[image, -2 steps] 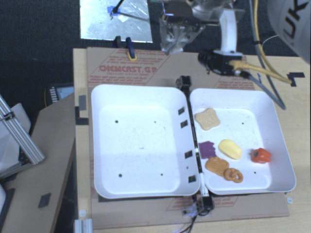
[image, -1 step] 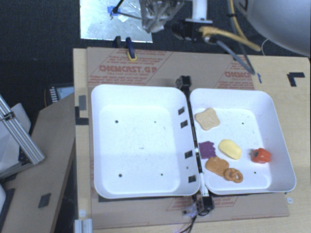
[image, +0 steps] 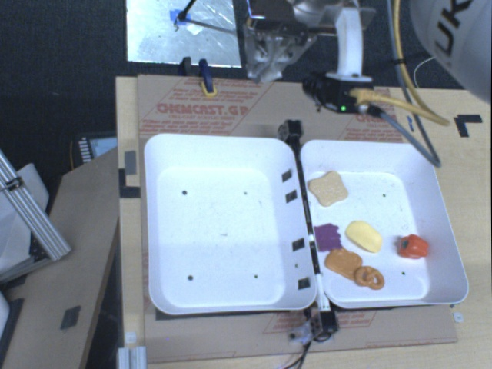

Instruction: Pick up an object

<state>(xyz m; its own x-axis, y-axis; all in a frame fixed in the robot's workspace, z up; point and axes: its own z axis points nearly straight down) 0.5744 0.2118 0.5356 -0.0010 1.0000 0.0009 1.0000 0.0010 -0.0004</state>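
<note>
My arm [image: 453,21] is big, round and pale grey, with big black letters on its side. My gripper [image: 265,69] is a boxy lump of shiny grey metal with dark bits.

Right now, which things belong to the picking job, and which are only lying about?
Job: tan toy bread slice, purple flat piece, yellow oval toy, red toy pepper, orange-brown lump, brown toy pretzel.
Lying about: blue clamp, printed cardboard sheet, aluminium rail.

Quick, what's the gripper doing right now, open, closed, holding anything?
Gripper: open or closed cannot be told; it hangs beyond the far edge of the left bin.
</note>
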